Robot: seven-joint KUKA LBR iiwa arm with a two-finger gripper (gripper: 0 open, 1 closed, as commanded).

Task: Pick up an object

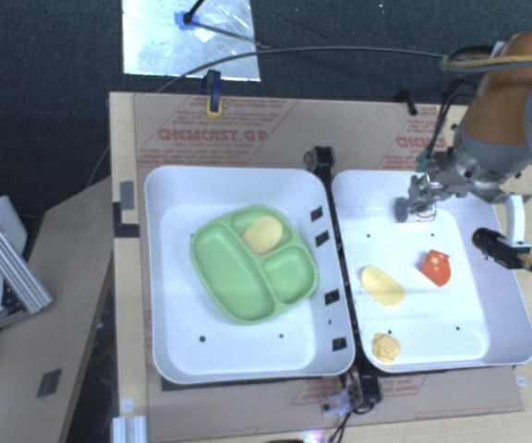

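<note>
Dark carpet floor (pixel 44 81) surrounds the tabletop (pixel 247 127), a brown printed board. A shiny foil sheet (pixel 187 26) lies on the floor at the far side. A metal rail (pixel 7 257) slants at the left.

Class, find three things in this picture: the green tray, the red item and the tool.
green tray (pixel 238 280): camera view, floor of its long compartment.
red item (pixel 436 268): camera view, middle of its top face.
tool (pixel 416 207): camera view, midway between its fingertips.

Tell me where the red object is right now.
The red object lies in the right bin, toward its right side, right of the yellow piece and below the gripper.
</note>
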